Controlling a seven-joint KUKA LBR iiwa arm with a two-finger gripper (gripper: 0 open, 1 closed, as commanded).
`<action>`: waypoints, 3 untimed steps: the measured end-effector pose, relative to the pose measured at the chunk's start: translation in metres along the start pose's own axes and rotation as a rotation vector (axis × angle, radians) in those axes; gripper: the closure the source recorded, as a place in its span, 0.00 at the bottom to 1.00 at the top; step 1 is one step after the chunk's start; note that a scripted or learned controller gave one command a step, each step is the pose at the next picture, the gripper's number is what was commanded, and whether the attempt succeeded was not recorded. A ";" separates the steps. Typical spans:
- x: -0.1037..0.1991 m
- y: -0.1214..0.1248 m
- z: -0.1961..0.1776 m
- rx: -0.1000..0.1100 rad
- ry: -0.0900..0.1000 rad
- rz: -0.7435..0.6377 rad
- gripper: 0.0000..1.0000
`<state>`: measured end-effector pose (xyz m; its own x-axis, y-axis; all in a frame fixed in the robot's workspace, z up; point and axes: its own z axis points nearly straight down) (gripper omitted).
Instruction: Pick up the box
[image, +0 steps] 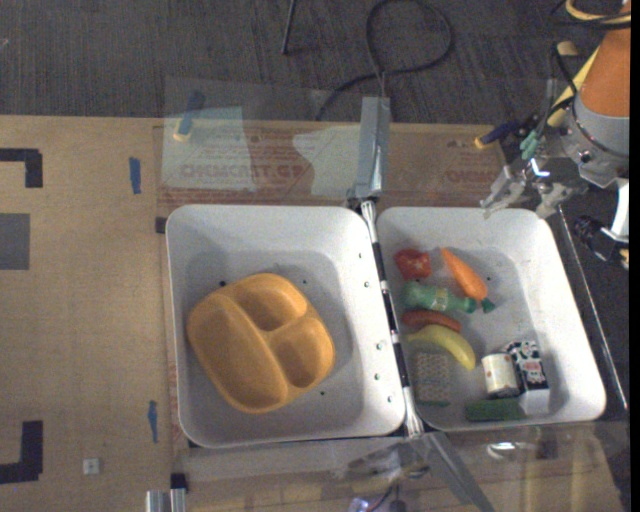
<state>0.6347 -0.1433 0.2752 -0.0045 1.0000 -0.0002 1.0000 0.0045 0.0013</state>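
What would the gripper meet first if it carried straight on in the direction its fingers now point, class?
The gripper points down and left over the right bin's far rim. It would probably meet that rim or the bare floor just inside it first, well short of the box. Depth is unclear.

two white bins (200, 235) sit on a tan bench (80, 300). the divided plate (260, 342) is orange-yellow. the box (527, 367) is white with black patches. the carrot (464, 274) is orange, the banana (447, 344) yellow, the tomato (413, 263) red, the bottle (438, 299) green. the arm (608, 70) wears an orange band.
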 end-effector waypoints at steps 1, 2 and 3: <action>0.097 -0.008 0.059 0.002 0.001 0.134 0.00; 0.159 -0.051 0.090 0.004 0.001 0.241 0.00; 0.155 -0.050 0.080 0.002 0.002 0.249 1.00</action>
<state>0.5837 0.0118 0.1946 0.2420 0.9703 0.0017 0.9703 -0.2420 -0.0010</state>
